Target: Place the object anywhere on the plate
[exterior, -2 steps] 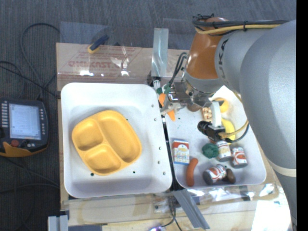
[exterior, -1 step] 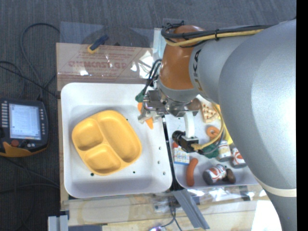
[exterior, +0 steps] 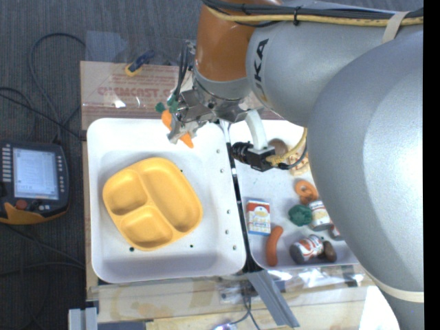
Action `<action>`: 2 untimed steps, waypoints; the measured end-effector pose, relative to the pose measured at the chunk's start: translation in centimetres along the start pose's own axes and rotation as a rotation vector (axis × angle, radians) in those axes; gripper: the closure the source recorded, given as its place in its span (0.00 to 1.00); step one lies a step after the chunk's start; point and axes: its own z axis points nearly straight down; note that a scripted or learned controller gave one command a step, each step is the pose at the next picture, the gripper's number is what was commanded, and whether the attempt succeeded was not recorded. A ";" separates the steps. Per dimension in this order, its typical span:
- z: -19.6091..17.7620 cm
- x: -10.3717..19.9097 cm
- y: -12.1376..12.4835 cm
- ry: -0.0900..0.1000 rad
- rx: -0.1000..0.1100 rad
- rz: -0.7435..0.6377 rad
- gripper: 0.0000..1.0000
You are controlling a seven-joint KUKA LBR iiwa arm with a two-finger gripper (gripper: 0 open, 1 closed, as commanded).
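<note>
Hovering over the far edge of the left bin (exterior: 103,157): gripper (exterior: 180,126), fingers pinching an orange carrot-like toy (exterior: 184,140) with a green top, lifted clear of the bin floor. Lying below and a little left of the gripper, apart from it: yellow three-compartment plate (exterior: 151,201), tilted diagonally. Sitting in the right bin (exterior: 258,256), well right of and below the gripper: small red-and-white carton (exterior: 258,217), sausage (exterior: 273,245), green toy (exterior: 300,214), dark bottle (exterior: 307,248).
</note>
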 end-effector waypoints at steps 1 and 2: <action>-0.2 5.9 -3.5 0.002 0.003 -0.004 1.00; 4.9 4.4 -3.8 0.003 0.006 -0.563 1.00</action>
